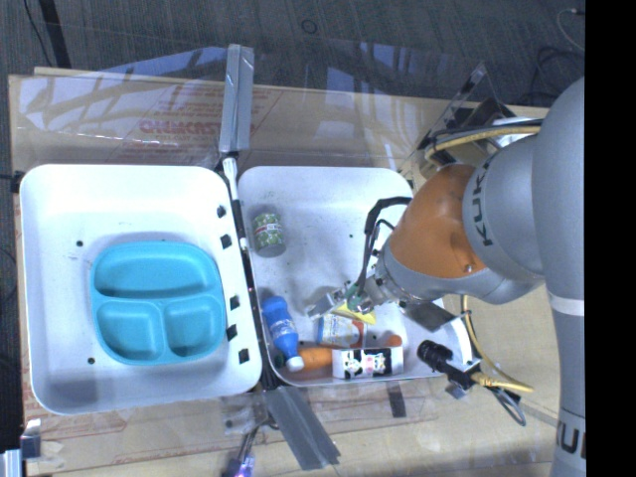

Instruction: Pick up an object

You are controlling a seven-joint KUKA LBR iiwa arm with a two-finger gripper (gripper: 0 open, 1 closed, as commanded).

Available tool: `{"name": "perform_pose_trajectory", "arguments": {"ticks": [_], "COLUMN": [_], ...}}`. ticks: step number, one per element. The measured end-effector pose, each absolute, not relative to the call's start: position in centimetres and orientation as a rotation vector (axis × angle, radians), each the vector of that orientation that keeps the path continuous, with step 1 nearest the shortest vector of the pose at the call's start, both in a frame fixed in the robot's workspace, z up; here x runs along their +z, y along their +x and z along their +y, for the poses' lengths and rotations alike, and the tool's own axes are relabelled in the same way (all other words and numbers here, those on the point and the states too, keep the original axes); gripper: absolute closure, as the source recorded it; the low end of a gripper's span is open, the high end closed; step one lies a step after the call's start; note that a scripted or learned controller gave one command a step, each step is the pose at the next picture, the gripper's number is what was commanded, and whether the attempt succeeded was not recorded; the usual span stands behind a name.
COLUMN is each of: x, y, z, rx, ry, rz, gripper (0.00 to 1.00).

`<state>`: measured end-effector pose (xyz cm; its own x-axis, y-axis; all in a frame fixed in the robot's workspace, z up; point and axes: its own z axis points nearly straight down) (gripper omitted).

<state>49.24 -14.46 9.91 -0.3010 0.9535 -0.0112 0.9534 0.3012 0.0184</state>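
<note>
My gripper (pixel 352 293) hangs low in the right bin (pixel 328 182), just above a pile of small items at the bin's near side. Right under it lies a white and yellow packet (pixel 341 325). A blue bottle (pixel 279 328) lies to the left of the pile. An orange object (pixel 316 359) and a black-and-white box (pixel 368 363) rest against the near wall. A small jar (pixel 266 233) with greenish contents stands alone toward the bin's far left. The arm's orange band (pixel 437 232) covers the bin's right part.
The left bin (pixel 60 197) holds a blue divided tray (pixel 157 301). A grey divider bar (pixel 235 97) runs between the bins at the back. Cables and a black fitting (pixel 442 358) hang beside the right bin's near right corner.
</note>
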Motion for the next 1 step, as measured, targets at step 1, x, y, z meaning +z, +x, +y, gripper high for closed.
{"name": "perform_pose_trajectory", "arguments": {"ticks": [1], "x": [9.93], "y": [48.81], "z": [-16.51], "rx": [0.016], "ry": [2.171], "rz": [2.248], "gripper": [0.00]}}
